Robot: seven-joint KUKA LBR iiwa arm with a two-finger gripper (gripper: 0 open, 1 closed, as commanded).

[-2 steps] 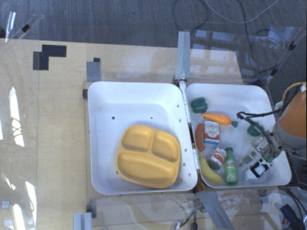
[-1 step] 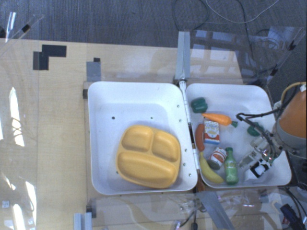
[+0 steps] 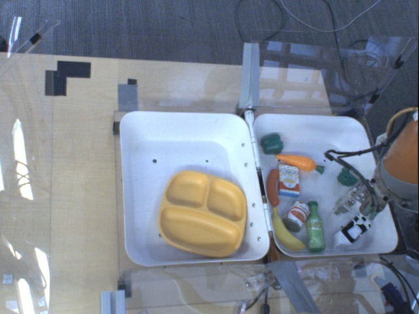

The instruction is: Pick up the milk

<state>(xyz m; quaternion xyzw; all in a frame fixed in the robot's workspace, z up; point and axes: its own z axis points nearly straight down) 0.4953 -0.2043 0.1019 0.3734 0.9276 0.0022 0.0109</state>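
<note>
- Green bottle [image 3: 315, 227] and banana [image 3: 287, 233] are lying at 6 o'clock of the milk [image 3: 289, 180], in the right bin [image 3: 308, 128].
- Carrot [image 3: 298, 163] is touching the milk at 12 o'clock.
- Gripper [image 3: 357, 205] is hovering at 4 o'clock of the milk; its opening I cannot tell.
</note>
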